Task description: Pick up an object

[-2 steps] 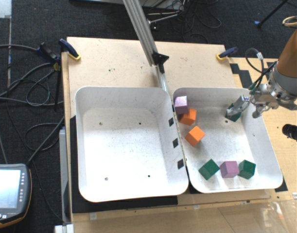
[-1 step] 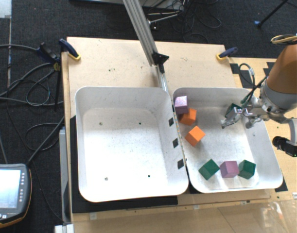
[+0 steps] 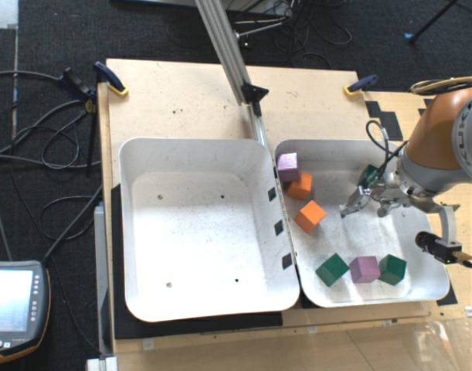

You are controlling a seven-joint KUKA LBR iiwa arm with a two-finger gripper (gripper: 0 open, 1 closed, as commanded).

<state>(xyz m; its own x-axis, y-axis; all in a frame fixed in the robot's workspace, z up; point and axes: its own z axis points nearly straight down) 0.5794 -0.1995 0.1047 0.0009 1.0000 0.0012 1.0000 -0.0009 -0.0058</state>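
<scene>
The right bin (image 3: 421,288) holds several blocks. A purple block (image 3: 287,161) and an orange block (image 3: 300,185) lie against its left wall, with a second orange block (image 3: 310,216) just below them. Along the front stand a green block (image 3: 332,270), a purple block (image 3: 365,269) and another green block (image 3: 392,269). My gripper (image 3: 367,207) hangs low over the middle of the right bin, its fingers spread apart with nothing between them. A small green piece (image 3: 368,177) shows just behind the gripper, partly hidden by it.
The left bin (image 3: 143,207) stands beside the right one, sharing a raised middle wall (image 3: 278,215). A slanted metal rail (image 3: 220,33) runs from the back down to the bins. Clamps (image 3: 112,79) sit at the bench's back corners. Cables trail on the left floor.
</scene>
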